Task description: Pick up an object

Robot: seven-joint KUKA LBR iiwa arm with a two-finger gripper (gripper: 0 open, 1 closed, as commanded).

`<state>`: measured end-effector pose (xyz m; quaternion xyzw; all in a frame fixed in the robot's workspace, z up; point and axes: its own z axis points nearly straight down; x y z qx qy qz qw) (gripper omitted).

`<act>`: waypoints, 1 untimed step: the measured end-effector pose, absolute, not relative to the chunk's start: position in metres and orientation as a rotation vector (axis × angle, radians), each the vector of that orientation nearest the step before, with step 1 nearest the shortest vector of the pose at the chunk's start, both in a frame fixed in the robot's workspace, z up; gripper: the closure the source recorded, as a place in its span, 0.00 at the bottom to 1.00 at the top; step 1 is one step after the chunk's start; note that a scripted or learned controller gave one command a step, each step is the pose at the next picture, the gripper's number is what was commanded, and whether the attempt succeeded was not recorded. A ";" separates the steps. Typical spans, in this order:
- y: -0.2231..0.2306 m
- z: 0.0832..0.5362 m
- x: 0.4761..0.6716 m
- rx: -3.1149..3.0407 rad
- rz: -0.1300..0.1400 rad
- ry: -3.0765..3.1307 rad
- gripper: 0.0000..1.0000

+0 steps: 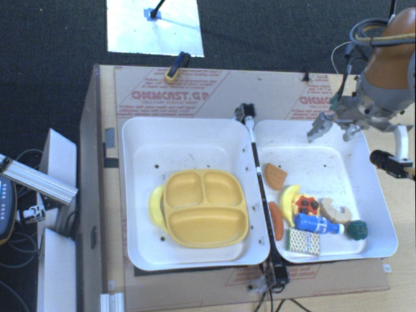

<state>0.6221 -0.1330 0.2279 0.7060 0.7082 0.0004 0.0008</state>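
The tool (333, 126) is hovering over the far rim of the right bin (364, 174), at about one o'clock in the scene, its fingers spread apart and gripping nothing. The objects are lying clustered at that bin's six o'clock end: a blue bottle (316, 224), a banana (288, 199), a carrot (277, 220), an orange cracker (275, 175) and a green broccoli (356, 229). In the left bin (140, 174), a yellow divided tray (205, 208) is sitting on the surface's nine o'clock side.
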 end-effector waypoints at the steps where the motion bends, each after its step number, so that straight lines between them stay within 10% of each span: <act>1: -0.103 0.135 0.572 2.221 -0.001 2.224 0.00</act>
